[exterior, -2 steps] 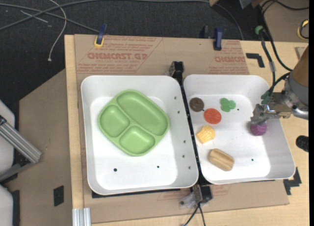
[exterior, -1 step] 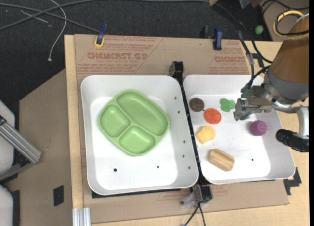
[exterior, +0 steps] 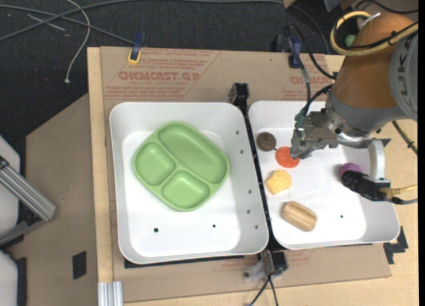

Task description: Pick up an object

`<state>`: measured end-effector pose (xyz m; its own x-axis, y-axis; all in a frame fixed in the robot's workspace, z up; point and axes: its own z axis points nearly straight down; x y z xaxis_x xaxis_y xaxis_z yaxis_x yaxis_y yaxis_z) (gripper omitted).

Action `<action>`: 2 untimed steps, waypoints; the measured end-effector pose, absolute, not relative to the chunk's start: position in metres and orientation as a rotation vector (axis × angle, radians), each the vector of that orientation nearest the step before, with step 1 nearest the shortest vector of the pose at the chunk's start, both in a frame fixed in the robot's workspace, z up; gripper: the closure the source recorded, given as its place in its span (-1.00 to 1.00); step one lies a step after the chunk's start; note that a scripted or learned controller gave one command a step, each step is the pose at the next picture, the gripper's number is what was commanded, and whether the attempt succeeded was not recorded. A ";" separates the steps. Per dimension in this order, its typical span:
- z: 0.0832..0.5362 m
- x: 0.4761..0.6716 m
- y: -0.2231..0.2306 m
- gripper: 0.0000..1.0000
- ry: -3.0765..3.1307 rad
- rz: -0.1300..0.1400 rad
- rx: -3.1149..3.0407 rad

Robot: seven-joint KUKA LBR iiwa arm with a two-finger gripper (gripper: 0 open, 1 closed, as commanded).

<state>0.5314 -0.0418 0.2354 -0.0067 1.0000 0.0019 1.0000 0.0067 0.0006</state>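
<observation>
Right now my tool [exterior: 297, 150] sits low in the right bin [exterior: 345, 231], its tip just above the orange-red round piece [exterior: 287, 158], which lies on the bin floor near the left wall; whether my fingers are spread or pressed together I cannot tell from this angle, and whether they touch the piece is hidden too. Just up and left of that piece rests a small brown disc [exterior: 266, 141]. Below it lies a yellow chunk [exterior: 279, 181], and further down a tan bread-like roll [exterior: 299, 216]. Near the bin's right side a purple item [exterior: 350, 169] peeks out beside a black fitting. The left bin [exterior: 133, 231] holds a green divided plate [exterior: 180, 165]. Both bins sit on cardboard over the table [exterior: 166, 66].
</observation>
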 end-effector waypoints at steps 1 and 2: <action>0.223 0.532 0.014 1.00 -2.224 0.001 -2.210; 0.213 0.537 0.067 1.00 -2.226 0.000 -2.212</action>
